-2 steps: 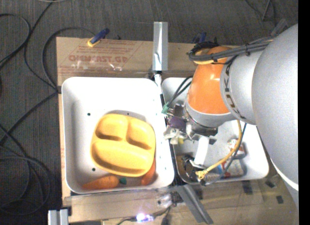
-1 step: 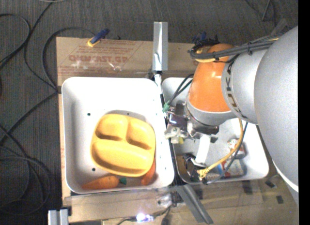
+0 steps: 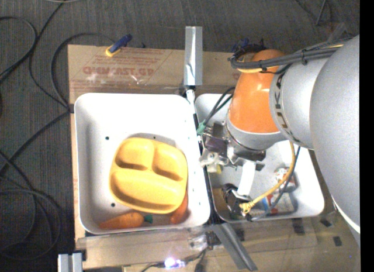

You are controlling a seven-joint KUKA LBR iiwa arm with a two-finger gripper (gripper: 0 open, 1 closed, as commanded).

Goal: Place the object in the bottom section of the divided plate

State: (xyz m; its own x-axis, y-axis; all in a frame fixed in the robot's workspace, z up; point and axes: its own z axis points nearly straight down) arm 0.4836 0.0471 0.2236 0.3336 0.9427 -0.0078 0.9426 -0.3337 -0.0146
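A yellow divided plate [image 3: 149, 174] lies in the left bin [image 3: 93, 119], with two small sections on its far side and one large section on its near side. An orange carrot-like object [image 3: 121, 221] with a green tip lies at the bin's front edge, partly under the plate. Another orange piece [image 3: 182, 208] pokes out under the plate's right rim. The gripper [image 3: 215, 158] hangs low over the left side of the right bin [image 3: 307, 203], close to the wall between the bins. The wrist above hides most of it.
The arm's orange band and grey body cover most of the right bin. Some small coloured items [image 3: 274, 209] lie at that bin's front. A cardboard sheet [image 3: 123, 69] with a blue and yellow marker [image 3: 118, 45] lies behind the left bin.
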